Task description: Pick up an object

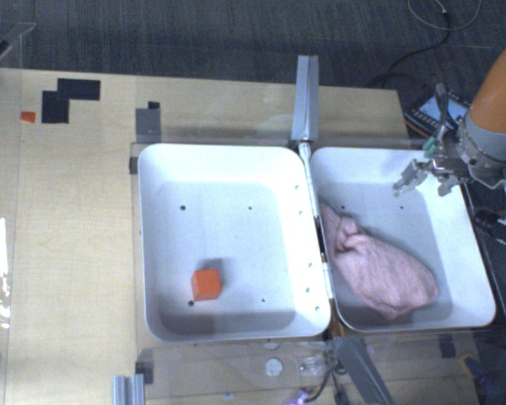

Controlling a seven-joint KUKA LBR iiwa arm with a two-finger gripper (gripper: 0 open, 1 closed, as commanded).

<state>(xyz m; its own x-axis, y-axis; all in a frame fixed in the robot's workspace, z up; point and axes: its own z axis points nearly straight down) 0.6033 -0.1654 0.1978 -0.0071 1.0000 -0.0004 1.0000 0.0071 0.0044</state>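
My gripper (423,174): right frame, above right bin (481,260), fingers spread, holding nothing.
Pink cloth (379,272): lower right bin (crumpled).
Orange block (207,284): left bin (152,226).

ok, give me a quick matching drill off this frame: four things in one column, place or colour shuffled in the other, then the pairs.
Things:
1. block
2. cloth
3. gripper
4. band

Descriptions:
A. pink, crumpled in the right bin
B. orange, above the wrist
C. orange, low in the left bin
D. over the right bin's upper corner

Pairs: 1-C, 2-A, 3-D, 4-B
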